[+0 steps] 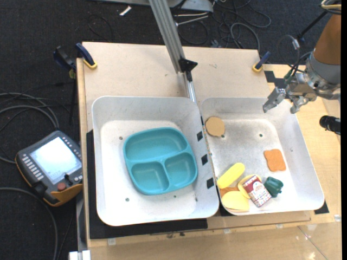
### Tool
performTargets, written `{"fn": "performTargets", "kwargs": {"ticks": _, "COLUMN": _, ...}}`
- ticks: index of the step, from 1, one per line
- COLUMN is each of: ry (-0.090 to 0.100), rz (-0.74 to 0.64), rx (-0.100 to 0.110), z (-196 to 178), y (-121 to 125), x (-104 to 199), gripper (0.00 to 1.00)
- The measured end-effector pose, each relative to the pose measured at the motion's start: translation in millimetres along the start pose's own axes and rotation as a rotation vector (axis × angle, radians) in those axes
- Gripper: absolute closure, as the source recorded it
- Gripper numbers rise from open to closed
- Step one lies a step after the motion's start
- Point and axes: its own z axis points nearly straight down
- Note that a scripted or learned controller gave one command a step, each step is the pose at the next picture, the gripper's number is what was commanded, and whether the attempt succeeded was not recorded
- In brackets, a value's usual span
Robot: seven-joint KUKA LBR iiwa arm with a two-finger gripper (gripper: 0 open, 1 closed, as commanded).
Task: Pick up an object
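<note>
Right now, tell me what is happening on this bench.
The grey arm's two-finger tool hangs open over the far right corner of the right white bin, holding nothing. A round tan disc, an orange piece and a yellow banana-shaped toy lie in it. The teal divided tray sits in the left bin.

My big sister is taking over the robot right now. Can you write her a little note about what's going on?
Gripper: open, holding nothing, above the far right edge of the right bin.
Right bin: round tan piece near the far left corner, orange piece on the right, and a pile at the near edge with a yellow banana, small red-and-white box and dark green piece.
Left bin: teal divided tray.
Done: nothing picked up yet.
Left: lower into the right bin, grasp one object, lift it.
</note>
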Motion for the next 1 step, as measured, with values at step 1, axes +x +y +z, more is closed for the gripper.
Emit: {"fn": "performTargets", "kwargs": {"ticks": 1, "ry": 0.0, "rz": 0.0, "rx": 0.0, "z": -0.1, "y": 0.0, "x": -0.1, "gripper": 0.0}}
